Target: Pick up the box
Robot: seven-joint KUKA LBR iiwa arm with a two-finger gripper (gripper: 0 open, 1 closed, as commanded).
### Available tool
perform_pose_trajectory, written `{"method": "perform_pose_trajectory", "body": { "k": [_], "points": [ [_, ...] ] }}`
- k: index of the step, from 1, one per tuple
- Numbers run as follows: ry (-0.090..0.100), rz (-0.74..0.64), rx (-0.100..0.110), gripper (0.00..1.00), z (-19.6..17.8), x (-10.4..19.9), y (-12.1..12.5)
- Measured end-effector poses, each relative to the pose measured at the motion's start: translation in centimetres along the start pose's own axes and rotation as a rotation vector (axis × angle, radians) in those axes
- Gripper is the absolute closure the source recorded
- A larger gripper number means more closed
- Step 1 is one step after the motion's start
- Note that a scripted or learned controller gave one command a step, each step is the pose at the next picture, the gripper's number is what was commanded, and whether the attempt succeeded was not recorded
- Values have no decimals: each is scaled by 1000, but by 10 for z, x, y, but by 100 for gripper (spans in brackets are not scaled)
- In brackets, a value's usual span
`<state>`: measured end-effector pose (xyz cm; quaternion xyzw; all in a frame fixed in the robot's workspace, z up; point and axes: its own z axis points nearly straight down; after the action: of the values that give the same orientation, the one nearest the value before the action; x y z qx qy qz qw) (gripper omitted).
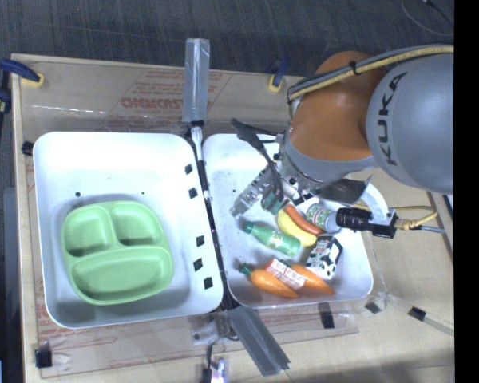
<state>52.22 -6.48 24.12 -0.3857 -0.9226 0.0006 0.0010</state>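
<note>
The box (326, 258) is a small black-and-white patterned carton lying at the right side of the right bin (223, 214), next to the carrots. My gripper (252, 193) hangs over the upper middle of that bin, up and left of the box and well apart from it. I see nothing held in it. The big grey and orange wrist (335, 130) hides the bin's back right corner.
Beside the box lie a green bottle (271, 238), a banana (297, 223), two carrots (273, 282), a labelled packet (286, 272) and a white-green bottle (322, 215). The left bin (56, 154) holds a green divided plate (116, 250). A divider wall (201, 214) separates the bins.
</note>
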Motion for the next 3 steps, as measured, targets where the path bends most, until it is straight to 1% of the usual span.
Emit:
{"method": "perform_pose_trajectory", "body": {
  "k": [1,2,3],
  "points": [
    [1,274,1,100,20,52,-13],
    [-1,416,-1,100,15,22,11],
    [1,360,0,100,150,-47,-16]
  ]
}}
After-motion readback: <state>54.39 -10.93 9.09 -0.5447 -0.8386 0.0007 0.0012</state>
